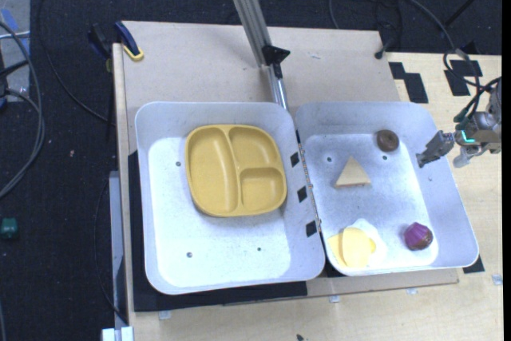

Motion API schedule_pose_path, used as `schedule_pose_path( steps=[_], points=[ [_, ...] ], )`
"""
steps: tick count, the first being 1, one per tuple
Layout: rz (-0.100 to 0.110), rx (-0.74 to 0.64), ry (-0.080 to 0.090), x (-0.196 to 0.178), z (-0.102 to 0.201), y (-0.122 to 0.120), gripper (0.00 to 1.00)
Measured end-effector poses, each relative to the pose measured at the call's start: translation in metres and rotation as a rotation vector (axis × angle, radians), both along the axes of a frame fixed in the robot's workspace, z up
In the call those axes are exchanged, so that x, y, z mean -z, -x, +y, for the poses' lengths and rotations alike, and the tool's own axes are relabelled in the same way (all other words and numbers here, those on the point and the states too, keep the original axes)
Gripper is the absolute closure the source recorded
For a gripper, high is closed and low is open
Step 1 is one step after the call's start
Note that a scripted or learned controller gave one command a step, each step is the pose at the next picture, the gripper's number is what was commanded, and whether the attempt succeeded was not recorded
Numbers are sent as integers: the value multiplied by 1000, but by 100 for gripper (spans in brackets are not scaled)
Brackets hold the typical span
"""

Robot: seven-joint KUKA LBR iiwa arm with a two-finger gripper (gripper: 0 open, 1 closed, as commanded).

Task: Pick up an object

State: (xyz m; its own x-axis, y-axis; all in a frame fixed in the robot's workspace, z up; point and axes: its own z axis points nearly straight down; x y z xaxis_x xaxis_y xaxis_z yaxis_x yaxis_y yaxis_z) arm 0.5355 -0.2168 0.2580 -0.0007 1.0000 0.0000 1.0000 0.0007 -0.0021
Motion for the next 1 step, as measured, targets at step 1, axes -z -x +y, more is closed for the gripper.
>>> schedule_pose_path(
  steps=[1],
  points=[
    [-2,0,1,-1,0,-1,0]
  ],
)
